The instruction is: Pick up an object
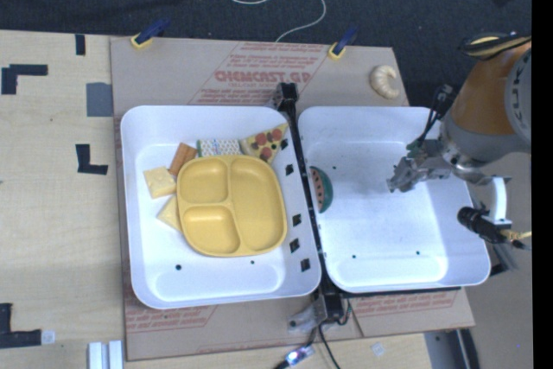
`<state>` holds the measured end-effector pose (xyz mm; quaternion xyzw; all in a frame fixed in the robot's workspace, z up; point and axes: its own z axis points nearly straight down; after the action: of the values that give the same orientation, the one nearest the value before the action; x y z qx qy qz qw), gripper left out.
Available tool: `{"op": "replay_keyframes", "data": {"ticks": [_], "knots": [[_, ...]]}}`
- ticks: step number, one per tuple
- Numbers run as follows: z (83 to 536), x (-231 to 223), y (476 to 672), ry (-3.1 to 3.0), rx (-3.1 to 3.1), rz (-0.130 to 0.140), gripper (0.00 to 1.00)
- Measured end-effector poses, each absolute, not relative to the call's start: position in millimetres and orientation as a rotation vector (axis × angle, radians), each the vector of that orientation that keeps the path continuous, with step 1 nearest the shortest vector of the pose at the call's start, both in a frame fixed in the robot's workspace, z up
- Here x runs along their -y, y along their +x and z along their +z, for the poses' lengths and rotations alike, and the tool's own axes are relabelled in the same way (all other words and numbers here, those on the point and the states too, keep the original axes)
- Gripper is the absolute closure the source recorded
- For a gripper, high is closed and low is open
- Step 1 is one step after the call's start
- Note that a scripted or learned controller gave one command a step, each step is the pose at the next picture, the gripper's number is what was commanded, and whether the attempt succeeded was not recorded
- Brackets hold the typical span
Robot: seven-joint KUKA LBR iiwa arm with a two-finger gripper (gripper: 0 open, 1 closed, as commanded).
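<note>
One glossy yellow plate [232, 205], rounded, three-sectioned, smooth plastic.

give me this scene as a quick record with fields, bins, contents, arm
left bin: yellow divided plate with small flat food pieces tucked along its left and top edges
right bin: watermelon slice piece against the left wall
end effector: over the right bin, toward its right side, apart from the watermelon slice piece
holding: nothing seen in it
outside bins: pale shell-shaped thing on the cardboard
</note>
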<state>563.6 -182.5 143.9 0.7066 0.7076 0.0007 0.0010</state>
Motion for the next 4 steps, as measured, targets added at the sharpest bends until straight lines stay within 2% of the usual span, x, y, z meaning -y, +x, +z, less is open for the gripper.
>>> {"op": "replay_keyframes", "data": {"ticks": [1, 2, 4], "knots": [[206.4, 177.7, 564.7, 2.216, -2.221, 0.003, 1.0], [225.4, 177.0, 565.3, 2.219, -2.223, 0.001, 1.0], [209.9, 74.2, 550.3, 2.218, -2.229, -0.003, 1.0]]}}
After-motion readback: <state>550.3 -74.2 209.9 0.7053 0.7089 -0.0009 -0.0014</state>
